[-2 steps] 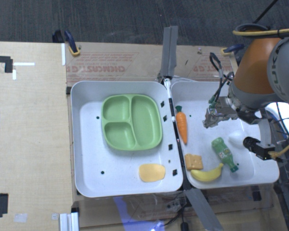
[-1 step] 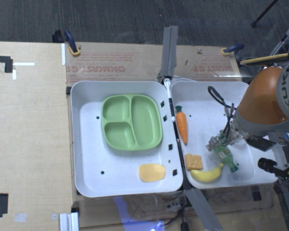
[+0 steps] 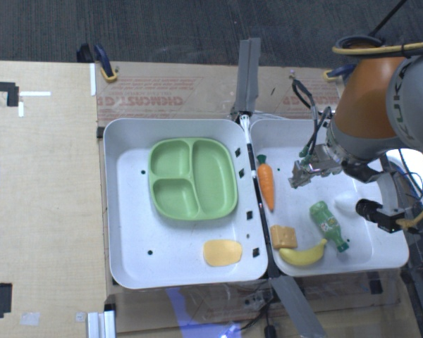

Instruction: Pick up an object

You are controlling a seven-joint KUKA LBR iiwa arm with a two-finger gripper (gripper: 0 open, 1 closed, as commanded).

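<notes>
In the right bin (image 3: 352,259) lie an orange carrot (image 3: 266,182) along the left wall, a green bottle (image 3: 327,223) tilted toward the front right, a yellow banana (image 3: 303,254) at the front, and a tan cracker-like piece (image 3: 283,237) beside it. My gripper (image 3: 302,174) hangs over the middle of the right bin, between the carrot and the bottle, with nothing seen between its fingers. The fingers' spread is too small and blurred to judge.
The left bin (image 3: 127,210) holds a green divided plate (image 3: 193,179) and a flat yellow piece (image 3: 222,253) near the front. A grey divider post (image 3: 247,76) stands behind the bins. Cables and a black fitting (image 3: 378,215) hang at the right.
</notes>
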